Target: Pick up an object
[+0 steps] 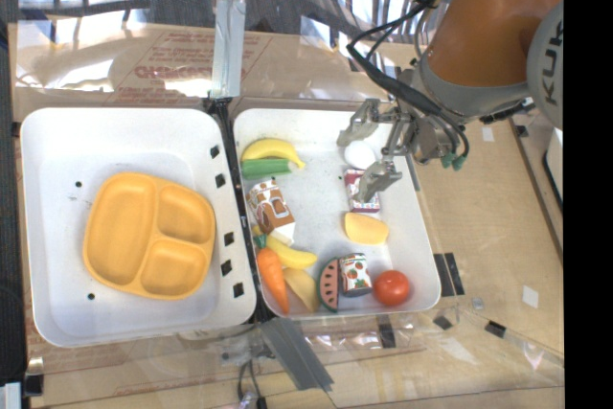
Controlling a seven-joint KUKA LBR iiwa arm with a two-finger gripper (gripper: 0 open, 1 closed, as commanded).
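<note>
My gripper (374, 151) hangs low over the far right part of the right bin (421, 235), fingers open. One finger (363, 122) is toward the bin's back wall, the other (382, 175) toward the front. A white round egg-like object (358, 155) lies on the bin floor between them, and nothing is lifted. Just in front sits a small maroon carton (365, 193), partly under the nearer finger. A yellow-orange fruit piece (366, 228) lies in front of that.
The right bin also holds a banana (271, 149), a green vegetable (263, 168), a small brown-and-white carton (272, 207), a carrot (271, 275), a watermelon slice (329, 284), a strawberry carton (355, 274) and a tomato (391, 287). A yellow divided plate (148, 235) lies in the left bin (48, 139).
</note>
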